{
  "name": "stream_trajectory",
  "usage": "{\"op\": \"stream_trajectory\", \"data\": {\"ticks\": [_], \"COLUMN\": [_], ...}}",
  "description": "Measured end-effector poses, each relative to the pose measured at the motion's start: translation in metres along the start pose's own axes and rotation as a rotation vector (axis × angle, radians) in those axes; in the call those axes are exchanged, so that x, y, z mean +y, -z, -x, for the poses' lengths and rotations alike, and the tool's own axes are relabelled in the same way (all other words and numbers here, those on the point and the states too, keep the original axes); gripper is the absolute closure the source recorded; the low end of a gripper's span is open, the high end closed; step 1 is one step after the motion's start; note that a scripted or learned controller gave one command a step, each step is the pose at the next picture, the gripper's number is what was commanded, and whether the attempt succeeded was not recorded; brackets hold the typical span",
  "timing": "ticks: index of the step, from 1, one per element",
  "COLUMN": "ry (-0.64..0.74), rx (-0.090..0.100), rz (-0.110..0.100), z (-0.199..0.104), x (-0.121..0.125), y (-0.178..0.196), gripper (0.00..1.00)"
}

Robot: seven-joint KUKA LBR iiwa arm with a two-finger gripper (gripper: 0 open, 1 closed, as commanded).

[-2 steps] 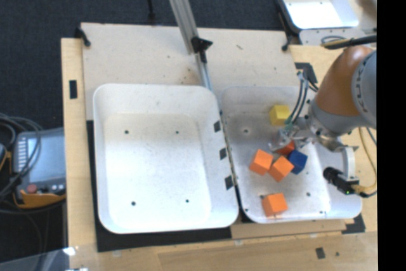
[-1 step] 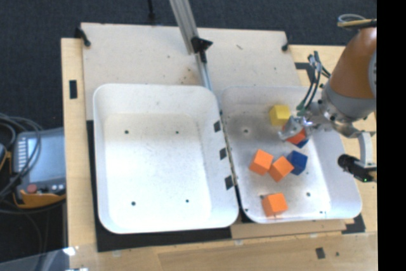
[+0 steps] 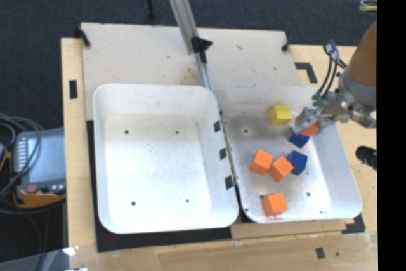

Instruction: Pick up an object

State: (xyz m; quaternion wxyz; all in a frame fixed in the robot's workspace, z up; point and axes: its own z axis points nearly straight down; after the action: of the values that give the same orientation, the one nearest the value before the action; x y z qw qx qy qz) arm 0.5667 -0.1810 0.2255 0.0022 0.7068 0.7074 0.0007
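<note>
Right bin [image 3: 336, 197]: pincer [image 3: 307, 120] over blue block [image 3: 299, 138].

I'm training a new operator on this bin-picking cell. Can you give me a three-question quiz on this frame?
1. How many orange blocks lie loose in the right bin?
2. True or false: the yellow block sits in the left bin.
3. Nearest the gripper: A) yellow block B) blue block C) lowest orange block.

Key: 1) three 2) false 3) A

The arm [image 3: 360, 76] reaches in, claw [image 3: 306, 122] lowered leftward.
</note>
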Motion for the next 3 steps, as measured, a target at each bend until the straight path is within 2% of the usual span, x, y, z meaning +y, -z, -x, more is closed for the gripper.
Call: {"op": "stream_trajectory", "data": {"ticks": [1,2,3], "ry": [0.004,0.006,0.005], "rx": [0.002,0.004,0.003], "rz": [-0.002,-0.003,-0.005], "z": [0.001,-0.044,-0.093], "x": [0.001,0.001,-0.004], "y": [0.014,0.020,0.009], "gripper": [1.00,1.00,1.00]}}
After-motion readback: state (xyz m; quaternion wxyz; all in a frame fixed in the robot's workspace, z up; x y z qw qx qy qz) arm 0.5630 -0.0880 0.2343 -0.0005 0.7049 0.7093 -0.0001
